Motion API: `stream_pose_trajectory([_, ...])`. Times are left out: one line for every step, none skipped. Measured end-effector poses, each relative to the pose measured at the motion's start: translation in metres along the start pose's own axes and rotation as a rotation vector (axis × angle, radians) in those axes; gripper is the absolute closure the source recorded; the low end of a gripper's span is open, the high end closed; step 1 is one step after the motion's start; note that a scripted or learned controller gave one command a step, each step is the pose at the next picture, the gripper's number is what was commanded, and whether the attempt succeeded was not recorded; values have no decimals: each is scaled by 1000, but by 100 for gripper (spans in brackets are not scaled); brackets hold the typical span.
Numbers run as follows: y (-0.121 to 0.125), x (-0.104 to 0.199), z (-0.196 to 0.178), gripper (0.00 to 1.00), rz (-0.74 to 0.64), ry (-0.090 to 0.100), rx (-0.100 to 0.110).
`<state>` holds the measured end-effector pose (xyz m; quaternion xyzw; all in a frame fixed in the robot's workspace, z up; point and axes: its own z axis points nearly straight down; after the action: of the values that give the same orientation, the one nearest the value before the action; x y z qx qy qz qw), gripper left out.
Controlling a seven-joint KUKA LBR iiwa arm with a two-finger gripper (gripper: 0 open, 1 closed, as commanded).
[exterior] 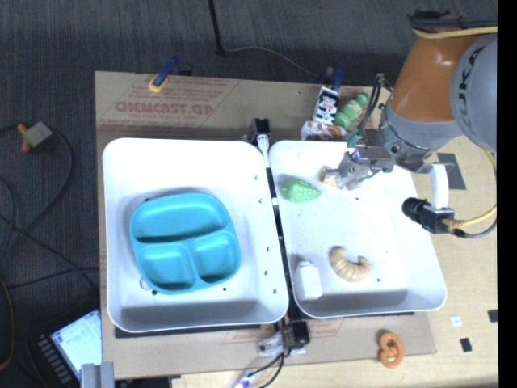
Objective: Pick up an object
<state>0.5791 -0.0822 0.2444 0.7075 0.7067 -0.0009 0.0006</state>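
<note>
one green object (300, 191) lies just left of the fingers (346, 178), whose grip i cannot tell.

Blue divided tray (184, 242), green lump (300, 191), tan curled piece (350, 265), white bins (121, 217).

From here I am seeing the grey arm with the orange band (440, 63) running off the top and right edges. The metal end effector (353, 172) is blurring against the white right bin (420, 273), so I cannot tell how its fingers are standing. A small tan object (329, 176) is sitting half hidden behind it. The printed packet (325, 113) and green item (350, 113) beyond the bin are too small to identify.
</note>
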Motion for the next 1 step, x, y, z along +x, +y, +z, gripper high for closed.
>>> stream_pose_trajectory([-58, 41, -8, 100, -2, 2, 0])
